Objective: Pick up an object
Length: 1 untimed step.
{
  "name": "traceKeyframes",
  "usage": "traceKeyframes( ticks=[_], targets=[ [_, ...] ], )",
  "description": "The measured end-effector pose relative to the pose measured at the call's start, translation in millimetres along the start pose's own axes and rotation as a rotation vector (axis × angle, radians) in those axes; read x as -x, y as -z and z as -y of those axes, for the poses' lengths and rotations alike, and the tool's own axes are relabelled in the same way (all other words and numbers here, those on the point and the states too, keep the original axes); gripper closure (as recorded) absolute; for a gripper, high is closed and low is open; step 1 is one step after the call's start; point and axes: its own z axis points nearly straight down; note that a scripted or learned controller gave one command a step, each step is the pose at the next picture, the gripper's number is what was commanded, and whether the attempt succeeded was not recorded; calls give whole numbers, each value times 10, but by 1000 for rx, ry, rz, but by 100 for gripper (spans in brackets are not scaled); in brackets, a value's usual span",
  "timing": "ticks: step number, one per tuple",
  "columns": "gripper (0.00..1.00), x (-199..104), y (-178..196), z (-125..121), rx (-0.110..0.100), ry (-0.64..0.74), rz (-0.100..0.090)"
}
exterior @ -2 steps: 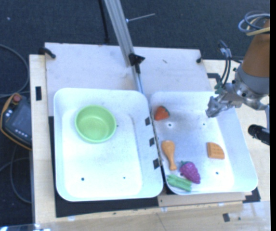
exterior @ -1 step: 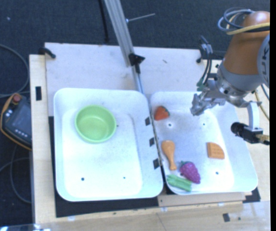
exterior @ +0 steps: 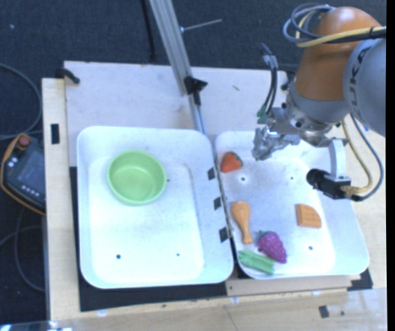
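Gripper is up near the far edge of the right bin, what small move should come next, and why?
Probably a short shift left and down toward the orange-red toy. The gripper hangs just to its right, and that toy is the nearest piece; the drumstick, orange wedge, purple grapes and green pod lie nearer the right bin's front.

Pale wooden bench [exterior: 56,205] with two white bins side by side: left [exterior: 149,261], right [exterior: 342,254]
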Motion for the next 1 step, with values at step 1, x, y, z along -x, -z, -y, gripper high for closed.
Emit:
traceKeyframes(
  ticks=[1],
  targets=[
    [100, -549, 42, -57, -1, 1, 0]
  ],
)
